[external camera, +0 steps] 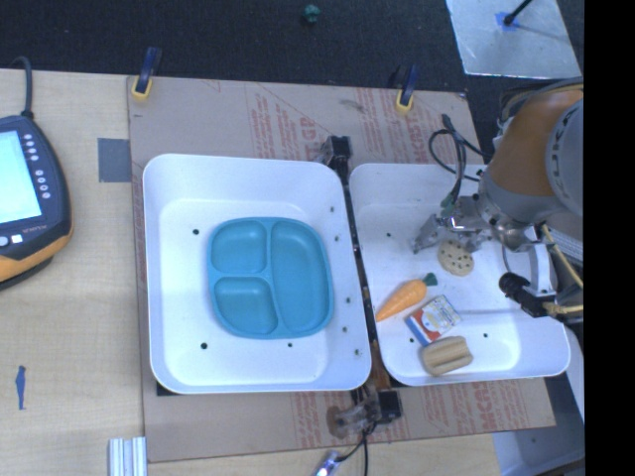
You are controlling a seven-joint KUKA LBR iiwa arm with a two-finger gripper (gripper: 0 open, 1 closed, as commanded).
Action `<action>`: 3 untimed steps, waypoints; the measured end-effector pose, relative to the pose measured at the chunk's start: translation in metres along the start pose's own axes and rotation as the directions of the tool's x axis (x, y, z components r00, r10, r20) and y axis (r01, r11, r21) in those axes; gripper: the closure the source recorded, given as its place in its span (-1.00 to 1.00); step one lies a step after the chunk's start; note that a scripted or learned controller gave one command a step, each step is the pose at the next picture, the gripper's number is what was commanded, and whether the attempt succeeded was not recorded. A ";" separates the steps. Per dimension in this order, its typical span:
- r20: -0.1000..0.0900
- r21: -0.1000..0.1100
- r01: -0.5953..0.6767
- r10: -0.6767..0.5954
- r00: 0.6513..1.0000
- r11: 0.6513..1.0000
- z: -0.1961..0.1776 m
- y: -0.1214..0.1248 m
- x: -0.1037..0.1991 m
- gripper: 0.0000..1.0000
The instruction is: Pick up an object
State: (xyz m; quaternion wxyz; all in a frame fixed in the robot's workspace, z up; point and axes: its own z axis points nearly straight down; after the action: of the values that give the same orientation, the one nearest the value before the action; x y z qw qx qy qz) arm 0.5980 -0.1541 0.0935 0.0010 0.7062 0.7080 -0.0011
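The pincer (437,234) sits low over the right bin (397,191), in the right-centre of the frame, its metal tips pointing left and down toward the bin floor; whether they are spread or pressed together I cannot tell, and nothing shows between them. Going from the bottom of the frame upward: at the lower right of the right bin lies a tan bread-roll-like piece (444,355), and just above it, nearly touching, a small white packet with red and blue print (432,319). Up and to the left of the packet an orange carrot with a green top (403,298) lies at a slant, its green end pointing up-right. Above the carrot a round speckled cookie (456,259) rests on the bin floor, just below and to the right of the pincer tips — close, but apart from them as far as can be seen. The grey arm with its orange band (526,157) comes in from the right edge, cables looping over the bin's upper part. In the left bin (179,191), centre of the frame, lies a blue divided plate (270,276) with three compartments. At the far left edge sits a handheld control pendant with an orange rim (25,201), and two clamps (146,72) grip the board's upper edge.
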 end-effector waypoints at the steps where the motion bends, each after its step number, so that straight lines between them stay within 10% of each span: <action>1: -0.003 0.001 0.000 0.000 1.000 1.000 -0.007 0.042 -0.046 -1.00; 2: -0.002 0.004 0.001 -0.001 1.000 1.000 0.002 -0.003 -0.031 -1.00; 3: 0.000 0.001 0.001 -0.001 1.000 1.000 -0.010 -0.002 -0.032 1.00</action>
State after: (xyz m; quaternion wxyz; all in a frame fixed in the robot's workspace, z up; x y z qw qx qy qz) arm 0.5959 -0.1866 0.1041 0.0006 0.7058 0.7084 -0.0016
